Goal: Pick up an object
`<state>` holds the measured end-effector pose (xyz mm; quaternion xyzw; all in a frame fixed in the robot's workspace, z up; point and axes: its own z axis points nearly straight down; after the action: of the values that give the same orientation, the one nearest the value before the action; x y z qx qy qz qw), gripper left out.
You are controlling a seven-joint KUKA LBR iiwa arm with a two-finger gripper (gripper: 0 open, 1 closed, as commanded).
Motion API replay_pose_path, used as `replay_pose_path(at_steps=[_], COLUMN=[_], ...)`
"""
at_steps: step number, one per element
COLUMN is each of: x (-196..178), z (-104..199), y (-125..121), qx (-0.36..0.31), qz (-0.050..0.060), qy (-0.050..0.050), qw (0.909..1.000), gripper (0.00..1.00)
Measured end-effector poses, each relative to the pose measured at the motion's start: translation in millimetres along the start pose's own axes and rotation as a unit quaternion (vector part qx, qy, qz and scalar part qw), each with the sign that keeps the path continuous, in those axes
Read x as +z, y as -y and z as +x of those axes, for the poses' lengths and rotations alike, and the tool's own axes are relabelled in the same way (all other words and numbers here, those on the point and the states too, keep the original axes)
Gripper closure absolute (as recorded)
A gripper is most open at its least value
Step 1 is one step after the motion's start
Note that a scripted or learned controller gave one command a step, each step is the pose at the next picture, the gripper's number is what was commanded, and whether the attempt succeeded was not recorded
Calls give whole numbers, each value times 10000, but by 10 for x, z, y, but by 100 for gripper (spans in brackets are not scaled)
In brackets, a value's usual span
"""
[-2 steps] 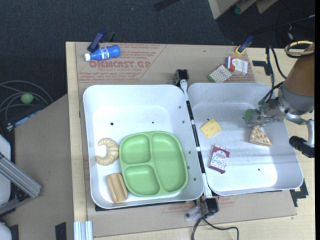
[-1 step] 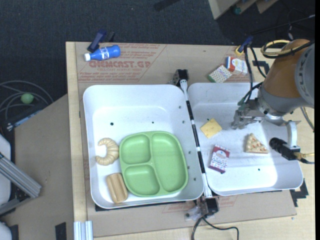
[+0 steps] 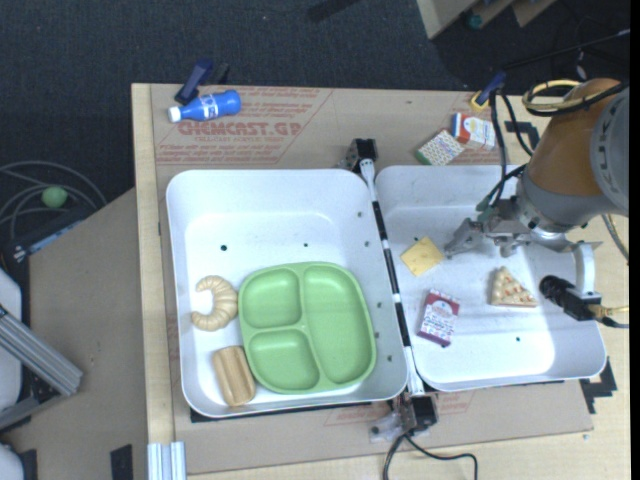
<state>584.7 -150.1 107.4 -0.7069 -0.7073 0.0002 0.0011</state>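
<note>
In the right bin (image 3: 470,363) lie three small things: a yellow cheese-like wedge (image 3: 421,256) near its left wall, a dark red packet (image 3: 438,318) below that, and a pizza slice (image 3: 511,290) further right. The gripper (image 3: 487,241) hangs over the upper middle of this bin, between the wedge and the slice. Its two grey fingers (image 3: 462,240) are spread wide apart, one reaching toward the wedge, the other pointing down toward the slice. Nothing sits between them, and whether the tips touch the bin floor is hard to make out. The arm (image 3: 572,163) above, with its orange band, covers the bin's upper right corner and is cut off at the picture's right side.

The left bin (image 3: 270,208) holds a green divided plate (image 3: 303,325), with a croissant (image 3: 214,302) touching its left rim and a tan bread stick (image 3: 233,374) just below. On the bench (image 3: 300,118) beyond the bins lie a blue bottle (image 3: 207,106) and a small carton (image 3: 440,148).
</note>
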Motion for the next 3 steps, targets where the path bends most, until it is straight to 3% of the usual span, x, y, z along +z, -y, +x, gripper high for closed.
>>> replay_pose_path(at_steps=[1, 2, 3], x=[-504, 191, 216], z=[-526, -244, -674], y=[415, 445, -581], qx=[7, 0, -25], qz=[-14, 5, -22], qy=[14, -1, -44], qw=[10000, 10000, 10000], gripper=[0, 0, 0])
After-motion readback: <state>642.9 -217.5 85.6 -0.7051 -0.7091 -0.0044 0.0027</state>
